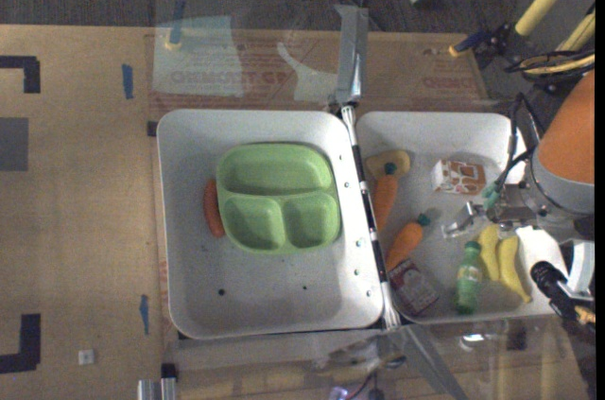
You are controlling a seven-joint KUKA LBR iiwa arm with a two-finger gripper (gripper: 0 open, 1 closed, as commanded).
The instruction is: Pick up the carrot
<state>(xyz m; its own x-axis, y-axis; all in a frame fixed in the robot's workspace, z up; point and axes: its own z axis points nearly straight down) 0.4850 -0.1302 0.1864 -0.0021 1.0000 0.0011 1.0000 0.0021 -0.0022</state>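
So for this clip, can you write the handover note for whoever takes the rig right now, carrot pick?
Gripper: over the right bin, nothing visibly held.
Carrots: two lie along the right bin's left side, upper carrot and lower carrot. An orange piece lies left of the green tray in the left bin; can't tell what it is.
Done: no pick yet.
Left: grasp, lift.

Two shallow white bins, the left bin (pixel 184 228) and the right bin (pixel 430 131), are set side by side, touching, on the cardboard-covered bench (pixel 76 228).
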